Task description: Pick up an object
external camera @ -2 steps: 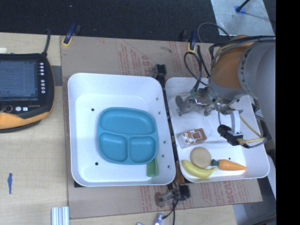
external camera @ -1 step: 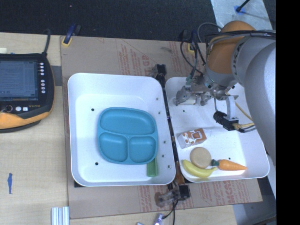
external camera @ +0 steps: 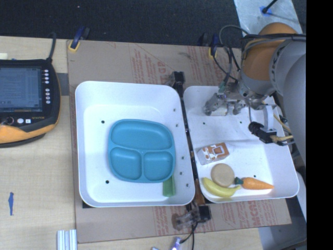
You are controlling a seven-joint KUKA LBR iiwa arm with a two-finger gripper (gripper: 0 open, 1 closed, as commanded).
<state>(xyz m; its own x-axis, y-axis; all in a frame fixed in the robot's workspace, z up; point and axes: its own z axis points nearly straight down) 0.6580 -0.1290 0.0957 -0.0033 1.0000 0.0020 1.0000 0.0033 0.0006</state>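
The left bin (external camera: 88, 139) holds a blue divided plate (external camera: 141, 150) lying flat near its middle, with a small green block (external camera: 169, 187) just beside the plate's near right corner. The right bin (external camera: 270, 165) holds a brown-and-white packet (external camera: 215, 152) near its left wall and, along the near edge, a banana (external camera: 219, 189), a tan round cookie (external camera: 222, 174) touching it, and a carrot (external camera: 255, 184) to their right. The gripper (external camera: 221, 104) hangs over the far part of the right bin, well apart from those objects, and whether it is wide or narrow I cannot tell.
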